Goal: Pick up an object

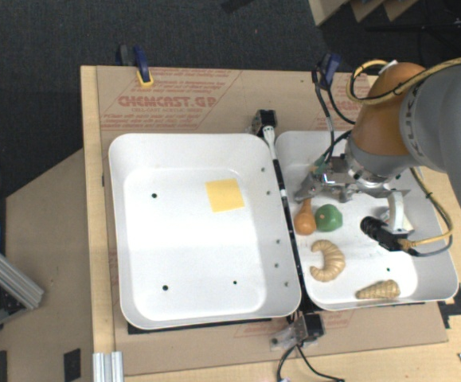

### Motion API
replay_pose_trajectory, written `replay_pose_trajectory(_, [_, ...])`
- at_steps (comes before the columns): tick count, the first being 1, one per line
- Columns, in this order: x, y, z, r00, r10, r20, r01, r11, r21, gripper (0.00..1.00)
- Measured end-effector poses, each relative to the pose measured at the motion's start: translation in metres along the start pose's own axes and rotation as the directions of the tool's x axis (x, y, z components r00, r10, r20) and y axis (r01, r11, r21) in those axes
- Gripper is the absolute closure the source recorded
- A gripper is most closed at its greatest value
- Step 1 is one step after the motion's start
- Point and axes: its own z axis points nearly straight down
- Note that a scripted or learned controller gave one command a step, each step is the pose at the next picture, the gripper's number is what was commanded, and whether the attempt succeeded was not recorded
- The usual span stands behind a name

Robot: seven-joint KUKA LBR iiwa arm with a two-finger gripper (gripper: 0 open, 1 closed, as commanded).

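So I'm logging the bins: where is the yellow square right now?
The yellow square lies flat in the left bin, toward its upper right, apart from the other items, which sit in the right bin.

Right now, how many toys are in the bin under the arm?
4. A pear and a green ball sit by the divider, a croissant below them, a roll near the bottom edge. The arm may hide more.

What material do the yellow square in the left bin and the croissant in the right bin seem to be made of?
The yellow square looks like thin matte plastic or foam: flat, even colour, no shine. The croissant looks like moulded plastic toy food, with smooth ridges and a slight gloss. Neither is certain from this view.
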Motion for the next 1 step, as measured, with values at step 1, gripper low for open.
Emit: replay_pose_trajectory(1, [0.001,0.0339,-0.0063,1.0,-0.002,0.003,0.002,1.0,-0.011,0.0])
